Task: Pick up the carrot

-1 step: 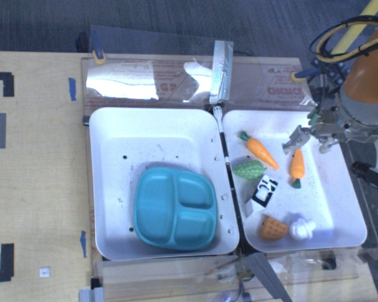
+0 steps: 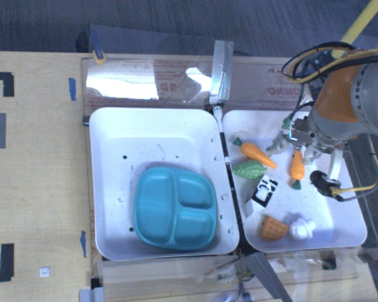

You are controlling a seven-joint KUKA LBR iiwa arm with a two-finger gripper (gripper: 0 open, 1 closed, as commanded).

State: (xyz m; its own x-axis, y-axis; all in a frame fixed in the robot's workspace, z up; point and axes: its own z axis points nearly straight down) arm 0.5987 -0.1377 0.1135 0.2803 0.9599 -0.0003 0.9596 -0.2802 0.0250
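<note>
Two shallow white bins sit side by side on the bench. The left bin [image 2: 107,137] holds a single turquoise divided plate [image 2: 175,209] with three compartments, lying flat toward the bin's near half; nothing lies in the compartments. The right bin [image 2: 346,228] holds several small items. A carrot [image 2: 258,154], orange with a green top pointing toward the divider, lies tilted in the far left part of this bin, close to the wall between the bins. Just below it rests a green leafy vegetable piece [image 2: 249,170], nearly touching the carrot. Below that sits a black-and-white patterned block [image 2: 264,190], and nearer the front edge lie an orange waffle-textured piece [image 2: 273,228] and, just beside it, a small white object [image 2: 302,229]. A second orange carrot-like piece [image 2: 297,166] stands roughly upright farther right, directly under the gripper [image 2: 299,145]. The grey arm with its orange band [image 2: 337,99] reaches in from the right and hangs over the far right part of this bin. Whether that orange piece sits between the fingers cannot be told from this angle, nor can the gripper's opening. The first carrot lies on the bin floor, apart from the gripper.
</note>
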